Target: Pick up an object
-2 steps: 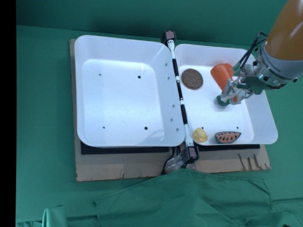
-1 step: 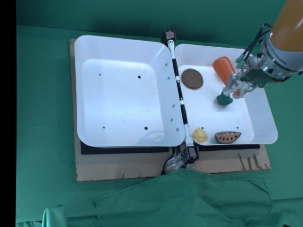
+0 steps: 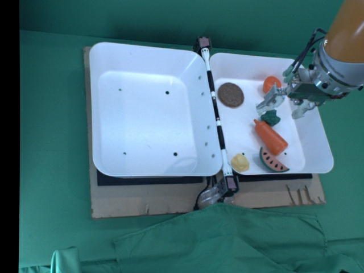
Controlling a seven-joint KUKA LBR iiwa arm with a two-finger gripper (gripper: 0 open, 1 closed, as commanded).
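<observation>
Over the right bin, the arm's two-finger gripper hangs with its fingers spread apart and nothing between them, one finger at roughly 9 o'clock of the wrist and the other toward 5 o'clock. Just below the left finger sits a small dark green toy, and beside it at 12 o'clock an orange-red round piece. From the green toy, an orange bottle-shaped toy lies tilted toward 5 o'clock, ending near a watermelon slice by the bin's front wall. A yellow piece rests at 9 o'clock of the slice, close to the bin's left corner. A brown disc lies at 9 o'clock of the gripper, well apart from it. The left bin shows a white floor with a few dark dots. A black-and-white rod runs along the seam between both bins. Both bins rest on a cardboard sheet laid over green cloth, with a rumpled fold of cloth at 6 o'clock.
</observation>
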